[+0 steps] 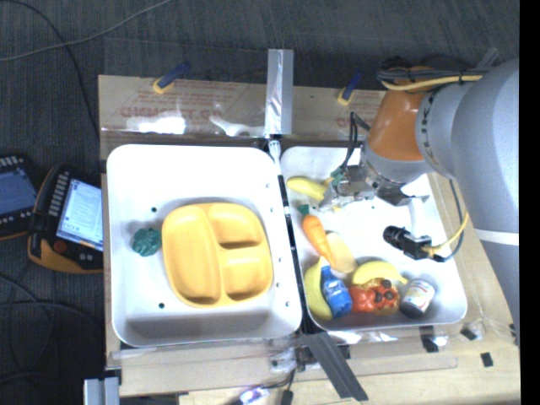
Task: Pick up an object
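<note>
My gripper (344, 184) hangs low over the back of the right bin (439, 226), just right of a small yellow banana (305, 188). Nothing can be made out in its grasp. An orange carrot (315, 234) lies in front of the banana, with a pale yellow piece (341, 252) beside it. Along the bin's front sit a yellow-green fruit (313, 287), a blue packet (335, 297), a red item (376, 297), a yellow fruit (375, 271) and a small can (418, 295).
The left bin (135, 175) holds a yellow divided plate (218, 251) and a small green object (147, 240). A black fitting on a cable (407, 240) hangs over the right bin. A handheld pendant (67, 219) lies off the bench at left.
</note>
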You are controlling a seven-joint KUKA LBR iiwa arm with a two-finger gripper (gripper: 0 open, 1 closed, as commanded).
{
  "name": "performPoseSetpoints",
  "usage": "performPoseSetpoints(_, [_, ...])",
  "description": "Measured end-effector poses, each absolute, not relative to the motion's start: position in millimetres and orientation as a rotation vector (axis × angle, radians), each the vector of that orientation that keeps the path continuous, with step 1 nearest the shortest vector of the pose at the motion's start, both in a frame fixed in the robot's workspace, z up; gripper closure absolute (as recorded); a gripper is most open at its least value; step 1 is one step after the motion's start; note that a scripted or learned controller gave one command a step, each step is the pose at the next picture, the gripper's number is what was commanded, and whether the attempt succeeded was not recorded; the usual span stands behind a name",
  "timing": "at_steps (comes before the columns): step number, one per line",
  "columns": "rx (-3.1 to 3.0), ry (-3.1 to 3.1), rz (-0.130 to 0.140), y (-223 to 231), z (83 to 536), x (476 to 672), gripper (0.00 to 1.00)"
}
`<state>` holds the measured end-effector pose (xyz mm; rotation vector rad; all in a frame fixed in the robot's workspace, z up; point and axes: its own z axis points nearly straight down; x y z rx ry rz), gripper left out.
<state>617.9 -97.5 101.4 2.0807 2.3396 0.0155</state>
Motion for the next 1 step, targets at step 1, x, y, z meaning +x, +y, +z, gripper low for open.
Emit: performPoseSetpoints(1, [2.326,2.113,-0.005,-50.3,183.0,619.3,1.00])
